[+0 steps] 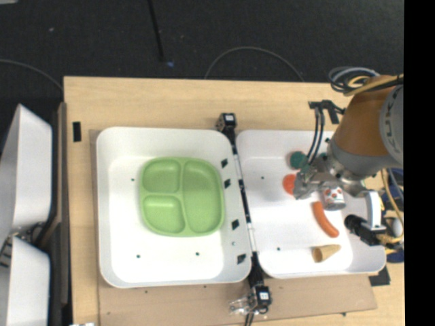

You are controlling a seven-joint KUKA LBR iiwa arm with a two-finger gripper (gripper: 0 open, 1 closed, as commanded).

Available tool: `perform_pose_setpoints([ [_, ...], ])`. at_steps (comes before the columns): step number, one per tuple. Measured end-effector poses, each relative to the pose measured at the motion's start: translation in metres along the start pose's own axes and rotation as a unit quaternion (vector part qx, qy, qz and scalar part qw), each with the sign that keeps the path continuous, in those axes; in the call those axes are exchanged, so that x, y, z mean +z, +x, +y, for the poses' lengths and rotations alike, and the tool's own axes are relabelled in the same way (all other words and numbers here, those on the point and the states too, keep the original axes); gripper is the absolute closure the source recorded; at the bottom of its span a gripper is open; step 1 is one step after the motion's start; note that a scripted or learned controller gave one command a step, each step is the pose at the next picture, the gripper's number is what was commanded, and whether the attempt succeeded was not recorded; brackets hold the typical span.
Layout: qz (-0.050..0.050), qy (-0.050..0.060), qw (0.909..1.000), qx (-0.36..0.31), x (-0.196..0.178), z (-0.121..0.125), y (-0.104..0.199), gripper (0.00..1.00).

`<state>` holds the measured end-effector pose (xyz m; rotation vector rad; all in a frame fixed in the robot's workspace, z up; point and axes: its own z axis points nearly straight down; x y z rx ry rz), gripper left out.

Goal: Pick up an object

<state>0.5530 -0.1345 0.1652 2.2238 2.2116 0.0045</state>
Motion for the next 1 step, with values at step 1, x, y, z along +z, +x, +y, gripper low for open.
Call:
perform_pose_setpoints([
  [1, 0.0, -0.001, 1.0, -0.004, -0.0549, 0.0116, -0.0051, 1.0],
])
